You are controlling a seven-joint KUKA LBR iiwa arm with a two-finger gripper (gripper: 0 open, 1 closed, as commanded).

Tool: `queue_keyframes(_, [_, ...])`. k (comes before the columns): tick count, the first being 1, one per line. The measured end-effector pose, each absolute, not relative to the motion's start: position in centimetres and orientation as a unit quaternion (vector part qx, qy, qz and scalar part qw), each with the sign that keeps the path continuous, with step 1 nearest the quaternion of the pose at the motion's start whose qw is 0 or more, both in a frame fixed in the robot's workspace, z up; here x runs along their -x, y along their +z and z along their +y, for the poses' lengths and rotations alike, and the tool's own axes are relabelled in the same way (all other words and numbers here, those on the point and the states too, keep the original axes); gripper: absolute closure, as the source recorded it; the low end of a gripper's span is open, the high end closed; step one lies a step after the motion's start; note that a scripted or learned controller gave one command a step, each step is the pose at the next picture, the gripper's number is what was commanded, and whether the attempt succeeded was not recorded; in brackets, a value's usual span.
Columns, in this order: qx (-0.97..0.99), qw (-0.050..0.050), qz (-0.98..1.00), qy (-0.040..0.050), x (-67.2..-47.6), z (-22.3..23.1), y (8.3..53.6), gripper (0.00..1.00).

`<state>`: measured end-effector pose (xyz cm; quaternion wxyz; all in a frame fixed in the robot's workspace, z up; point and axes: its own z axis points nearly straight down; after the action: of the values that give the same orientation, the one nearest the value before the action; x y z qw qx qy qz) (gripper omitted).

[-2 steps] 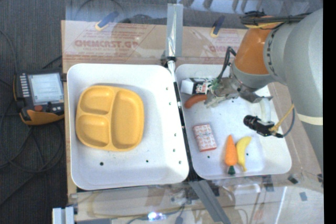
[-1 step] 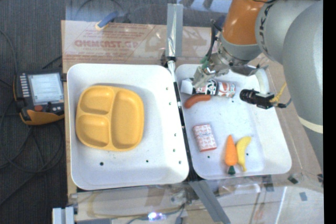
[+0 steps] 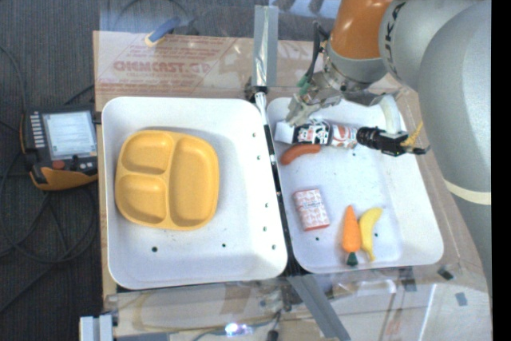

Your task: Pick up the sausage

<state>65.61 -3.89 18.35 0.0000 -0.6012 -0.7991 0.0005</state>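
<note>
The sausage, reddish-brown and short, lies in the right bin near its back left corner, close to the divider. My gripper hangs just behind and above it, at the bin's back rim, under the orange wrist band. A white bottle with a dark cap lies on its side between the gripper and the sausage, touching the sausage's far side. I see nothing held by the gripper.
In the right bin also lie a pink packet, a carrot and a banana toward the front. The left bin holds a yellow divided plate. A handheld device sits off the bench at left.
</note>
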Motion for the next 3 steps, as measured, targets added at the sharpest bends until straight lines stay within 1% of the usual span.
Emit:
queue_keyframes(1, [0.587, 0.0, -0.809, 0.0014, -59.3, -5.6, 24.0, 1.0])
queue_keyframes(2, [0.46, 0.0, -0.888, 0.0005, -54.8, -8.1, 24.7, 1.0])
queue_keyframes(3, [0.399, -0.002, -0.917, 0.0, -55.8, -9.8, 37.6, 1.0])
